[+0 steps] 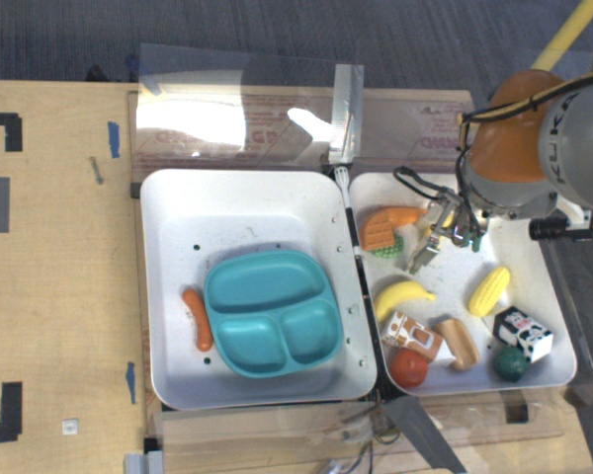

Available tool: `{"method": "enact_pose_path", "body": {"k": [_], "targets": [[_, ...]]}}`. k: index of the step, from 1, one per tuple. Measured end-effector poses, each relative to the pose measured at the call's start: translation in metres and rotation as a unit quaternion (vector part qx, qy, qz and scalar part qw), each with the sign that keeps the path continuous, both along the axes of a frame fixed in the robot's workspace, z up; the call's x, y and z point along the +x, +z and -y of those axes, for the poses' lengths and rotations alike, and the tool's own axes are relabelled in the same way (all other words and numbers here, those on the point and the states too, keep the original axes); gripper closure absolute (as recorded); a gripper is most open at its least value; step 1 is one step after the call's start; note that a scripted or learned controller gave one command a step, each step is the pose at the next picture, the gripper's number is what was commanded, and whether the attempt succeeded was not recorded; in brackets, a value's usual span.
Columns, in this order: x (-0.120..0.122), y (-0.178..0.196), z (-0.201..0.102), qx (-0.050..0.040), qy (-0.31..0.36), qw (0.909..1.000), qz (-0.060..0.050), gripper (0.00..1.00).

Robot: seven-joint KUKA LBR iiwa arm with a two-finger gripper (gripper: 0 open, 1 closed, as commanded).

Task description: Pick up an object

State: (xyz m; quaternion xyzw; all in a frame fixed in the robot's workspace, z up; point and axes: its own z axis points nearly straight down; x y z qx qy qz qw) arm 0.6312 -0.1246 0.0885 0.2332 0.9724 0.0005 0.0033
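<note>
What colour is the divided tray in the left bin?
Teal blue; the divided tray shows clearly in the camera view.

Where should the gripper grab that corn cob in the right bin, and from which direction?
Grip the corn cob across its middle, coming straight down from above. It lies flat and slanted on the right bin floor, so the fingers should probably close across its narrow width, not its length. There is bare floor on both long sides; the banana and the black-and-white carton lie apart from it.

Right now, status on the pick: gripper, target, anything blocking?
Gripper low in right bin, beside the orange toy, nothing between its fingers. Banana and corn lie close below. Nothing blocking.
</note>
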Motion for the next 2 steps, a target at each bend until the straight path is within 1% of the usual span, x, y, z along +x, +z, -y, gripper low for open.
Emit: {"method": "enact_pose_path", "body": {"k": [1,2], "targets": [[-0.086,0.019,0.104,-0.0016,-0.055,0.9985,-0.001,0.0],[-0.048,0.028,0.032,0.0015,-0.119,0.9929,0.001,0.0]]}}
